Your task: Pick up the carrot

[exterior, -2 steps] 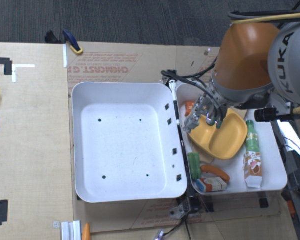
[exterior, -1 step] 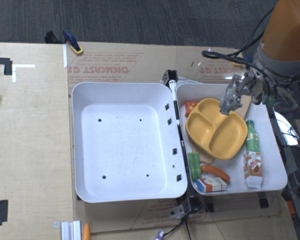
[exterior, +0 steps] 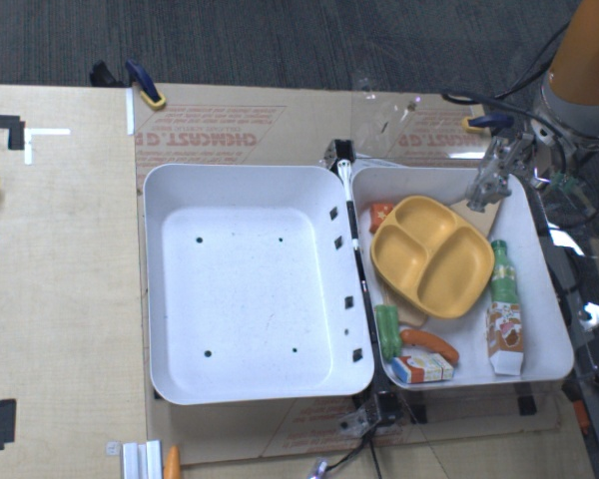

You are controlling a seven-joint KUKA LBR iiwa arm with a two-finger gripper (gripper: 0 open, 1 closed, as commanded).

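the light wooden bench top [exterior: 60,317] carried a brown printed cardboard sheet [exterior: 240,123], and on that sheet sat two shallow white plastic bins side by side. the left white bin [exterior: 160,267] had small dark dots on its floor. the right white bin [exterior: 549,317] held all the loose items.

the grey arm with an orange band [exterior: 584,53] entered from the upper right corner, with dark cables trailing near it. its two-finger metal gripper [exterior: 489,190] hung over the far right part of the right bin, just beside the far edge of the plate. whether its fingers were spread or closed could not be told at this angle; nothing was visibly between them.

the round yellow divided plastic plate [exterior: 434,257] lay in the middle of the right bin. a bottle with a green cap and a printed label [exterior: 504,312] lay along the bin's right wall, touching the plate's right rim. a small green rectangular block [exterior: 386,329] stood near the left wall. the orange carrot [exterior: 431,343] lay at the near end of the right bin, just below the plate, between the green block and the bottle, well apart from the gripper. a small white and blue carton [exterior: 422,369] lay touching the carrot's near side. a small red item [exterior: 381,214] showed partly behind the plate's far left rim.
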